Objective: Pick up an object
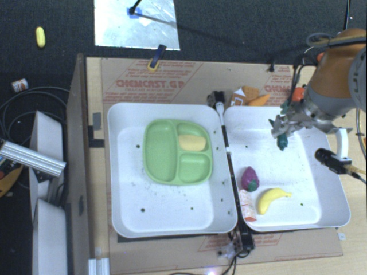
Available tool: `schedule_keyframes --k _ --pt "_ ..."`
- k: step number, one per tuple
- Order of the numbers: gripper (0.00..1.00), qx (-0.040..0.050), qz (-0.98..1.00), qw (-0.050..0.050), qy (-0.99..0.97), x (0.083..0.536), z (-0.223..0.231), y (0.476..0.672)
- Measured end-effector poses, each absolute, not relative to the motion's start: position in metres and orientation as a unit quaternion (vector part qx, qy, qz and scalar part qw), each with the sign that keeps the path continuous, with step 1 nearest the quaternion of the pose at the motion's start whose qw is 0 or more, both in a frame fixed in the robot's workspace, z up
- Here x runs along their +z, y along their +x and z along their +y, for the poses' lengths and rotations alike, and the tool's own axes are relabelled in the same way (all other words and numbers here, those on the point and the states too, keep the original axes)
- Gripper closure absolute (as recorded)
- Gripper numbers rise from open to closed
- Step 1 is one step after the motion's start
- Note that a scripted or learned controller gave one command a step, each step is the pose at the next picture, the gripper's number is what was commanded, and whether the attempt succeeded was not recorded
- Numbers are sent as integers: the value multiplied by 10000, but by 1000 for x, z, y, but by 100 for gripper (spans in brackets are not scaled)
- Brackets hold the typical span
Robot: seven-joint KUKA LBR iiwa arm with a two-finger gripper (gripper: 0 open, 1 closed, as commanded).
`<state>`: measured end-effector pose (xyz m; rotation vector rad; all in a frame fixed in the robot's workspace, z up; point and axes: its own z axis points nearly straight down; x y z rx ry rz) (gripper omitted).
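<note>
On the worktop (189,76) two shallow white bins sit side by side on a sheet of printed cardboard. The left bin (129,211) holds a green divided plate (166,153), and a pale yellow block (192,142) lies in the plate's upper right compartment. The right bin (321,208) has a purple toy fruit (249,179) near its left wall, a yellow banana (272,199) just below and to the right of it, and a small red and white packet (248,205) lying against the left wall, just beside the banana's lower end.

The arm (338,67) comes in from the right, its orange band above the grey wrist. Its tool (282,137) hangs over the upper part of the right bin, well apart from the fruit and the banana. A small teal piece shows at the tip, but I cannot tell whether it belongs to the tool or is a separate thing, nor can I tell how the tip is set.

An orange and white object (249,98) lies on the cardboard just beyond the right bin's far edge. A small yellow thing (40,36) lies on the dark floor at the far left.
</note>
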<state>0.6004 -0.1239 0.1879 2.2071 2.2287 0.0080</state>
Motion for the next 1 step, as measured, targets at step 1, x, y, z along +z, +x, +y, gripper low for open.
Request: schedule_keyframes --k 1 --pt "100 1 7100 -6 7042 185 -62 585"
